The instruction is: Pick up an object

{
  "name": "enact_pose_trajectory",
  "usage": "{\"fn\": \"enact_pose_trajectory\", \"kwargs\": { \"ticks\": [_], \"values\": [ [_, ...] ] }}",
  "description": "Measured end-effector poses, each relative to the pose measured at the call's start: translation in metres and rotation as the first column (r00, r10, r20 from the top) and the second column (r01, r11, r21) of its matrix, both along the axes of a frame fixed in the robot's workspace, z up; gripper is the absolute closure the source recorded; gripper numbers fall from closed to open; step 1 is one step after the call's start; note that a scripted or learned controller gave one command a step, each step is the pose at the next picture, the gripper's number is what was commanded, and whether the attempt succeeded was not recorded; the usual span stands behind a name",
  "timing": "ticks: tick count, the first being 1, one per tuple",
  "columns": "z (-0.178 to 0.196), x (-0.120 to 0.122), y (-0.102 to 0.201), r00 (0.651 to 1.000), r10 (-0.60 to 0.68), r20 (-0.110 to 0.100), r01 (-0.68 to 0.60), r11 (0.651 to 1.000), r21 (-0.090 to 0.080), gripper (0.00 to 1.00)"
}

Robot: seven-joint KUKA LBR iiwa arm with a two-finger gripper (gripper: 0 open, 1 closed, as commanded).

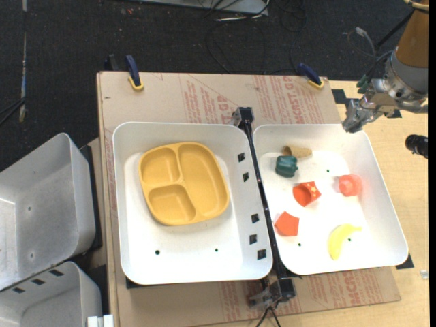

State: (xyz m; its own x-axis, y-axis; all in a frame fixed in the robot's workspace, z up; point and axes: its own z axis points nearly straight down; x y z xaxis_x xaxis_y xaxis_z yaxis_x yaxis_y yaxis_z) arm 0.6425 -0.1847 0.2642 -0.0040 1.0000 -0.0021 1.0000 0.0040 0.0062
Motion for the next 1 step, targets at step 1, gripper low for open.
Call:
{"fn": "enact_pose_trajectory", "kwargs": {
  "ticks": [1],
  "values": [
    [0.0043,-0.015,0.0555,1.0,0.004,-0.006,-0.004,1.0,0.003,1.0]
  ]
}}
